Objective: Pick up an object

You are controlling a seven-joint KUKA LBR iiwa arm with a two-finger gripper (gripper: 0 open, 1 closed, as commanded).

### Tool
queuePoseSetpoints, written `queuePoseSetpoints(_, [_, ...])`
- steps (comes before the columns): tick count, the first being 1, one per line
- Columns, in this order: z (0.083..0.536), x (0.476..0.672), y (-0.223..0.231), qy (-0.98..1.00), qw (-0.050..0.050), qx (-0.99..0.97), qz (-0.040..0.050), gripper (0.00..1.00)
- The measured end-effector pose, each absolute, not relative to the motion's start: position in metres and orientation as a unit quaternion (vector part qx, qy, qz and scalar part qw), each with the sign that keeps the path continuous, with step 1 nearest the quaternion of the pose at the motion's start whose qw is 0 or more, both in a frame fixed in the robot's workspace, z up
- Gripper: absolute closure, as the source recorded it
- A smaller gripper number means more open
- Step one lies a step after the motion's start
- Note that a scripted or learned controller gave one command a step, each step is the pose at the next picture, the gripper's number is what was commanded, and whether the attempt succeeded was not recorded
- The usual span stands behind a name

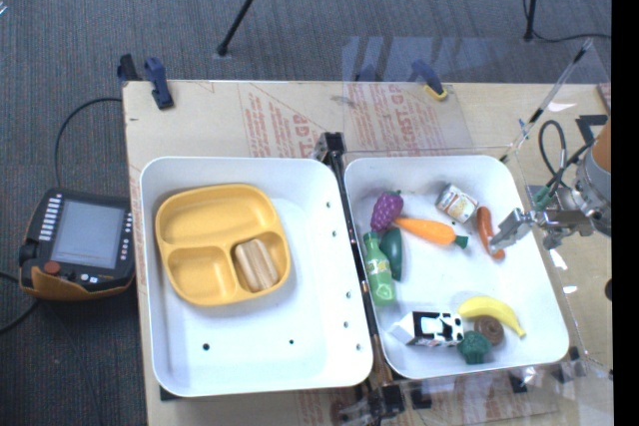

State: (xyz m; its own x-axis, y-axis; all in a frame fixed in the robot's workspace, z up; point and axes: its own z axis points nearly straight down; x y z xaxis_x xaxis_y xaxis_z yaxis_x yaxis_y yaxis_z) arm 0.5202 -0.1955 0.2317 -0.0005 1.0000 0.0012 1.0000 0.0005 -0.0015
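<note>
The right bin (519, 177) holds several toy foods: purple grapes (386, 211), a carrot (431, 231), a small can (456, 204), a slim red-orange piece (485, 230), a green bottle (377, 270), a dark green vegetable (393, 252), a banana (493, 311), a brown disc (489, 329), broccoli (473, 346) and a black-and-white carton (434, 327). My gripper (511, 228) reaches in over the bin's right side, just right of the red-orange piece and close to it. I see nothing held in it.
The left bin (300, 354) holds a yellow divided plate (200, 214) with a bun-like piece (256, 264) in one compartment. A black divider (351, 234) runs between the bins. Cables (554, 150) hang by the arm at right. A handheld controller (82, 242) lies left of the bench.
</note>
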Motion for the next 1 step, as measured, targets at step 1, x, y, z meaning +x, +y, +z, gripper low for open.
queuePoseSetpoints(1, [0.1631, 0.5768, -0.2124, -0.556, 0.004, -0.831, 0.0024, 0.00])
